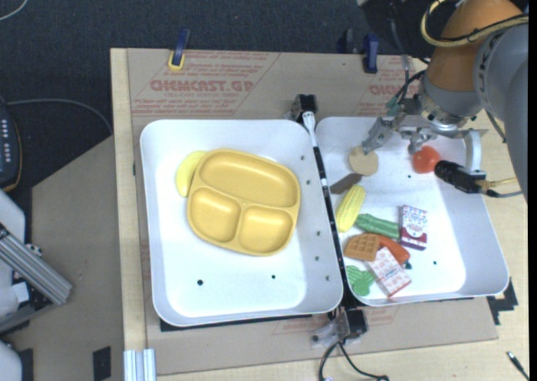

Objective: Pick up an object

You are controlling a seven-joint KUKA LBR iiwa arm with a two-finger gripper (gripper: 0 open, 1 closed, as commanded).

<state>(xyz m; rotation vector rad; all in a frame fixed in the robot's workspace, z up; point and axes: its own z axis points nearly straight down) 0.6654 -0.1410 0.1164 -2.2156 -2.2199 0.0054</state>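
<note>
- The claw (379, 138) hangs over the far left part of the right bin (482, 274). Its thin grey fingers slant down toward a tan round piece (364, 162). I cannot tell whether they are wide or narrow, or whether they touch the piece.
- The arm (470, 44) covers the right bin's far right corner, and its upper part is cut off at the picture's edge.
- One red ball (426, 159) lies just right of the claw, partly behind the wrist hardware.
- One brown flat scrap (345, 181) rests on the right bin's left rim, too small to identify.
- Nearer the front of that bin: one corn cob (350, 207), one green pod (377, 225), one red-and-white packet (414, 227), one waffle (363, 247).
- At the front left corner, one checked packet (390, 274) overlaps a green piece (359, 278). An orange piece (393, 250) beside it is half hidden.
- The left bin (168, 287) holds one yellow tray (243, 201) with three compartments. It covers most of a yellow item (186, 171) at its left edge.
- Two clamps (177, 56) (370, 52) grip the table's (126, 228) far edge.
</note>
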